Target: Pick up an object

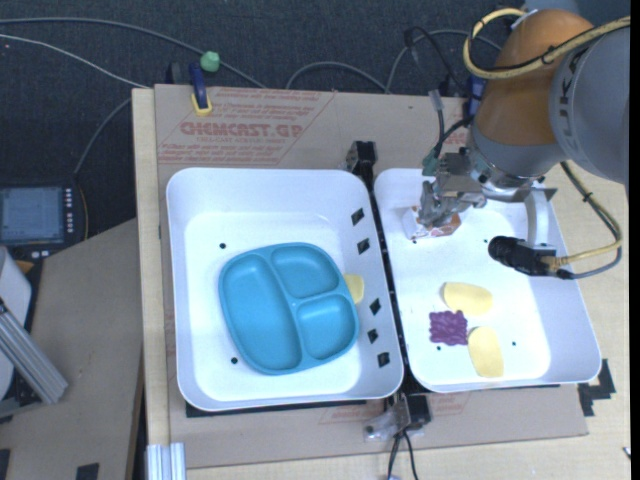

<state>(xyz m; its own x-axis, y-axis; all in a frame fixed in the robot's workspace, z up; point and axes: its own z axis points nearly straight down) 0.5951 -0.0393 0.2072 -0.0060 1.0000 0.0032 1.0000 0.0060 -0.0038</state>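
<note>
We see the jaws (436, 218) low in the right bin (570, 353), over a small orange thing (447, 228); probably they aim to grasp it. A yellow piece (467, 296) and a purple one (448, 327) lie nearer the bin's front.

Dark carpet-like floor (90, 88) fills the top and left. Thin pale cables (100, 50) loop across it toward the bench's back edge. Bench top is a tan board (270, 118) with faded red print near its back-left corner. A blue clamp with green knob (204, 78) grips that back-left corner. A small dark screen box (35, 216) sits left of the bench, well apart. A bare tan panel (75, 358) lies below it, by the bench's left edge. Metal rail (25, 353) at bottom left. Black cable (400, 448) hangs off the front edge. Even, flat light, soft shadows.
</note>
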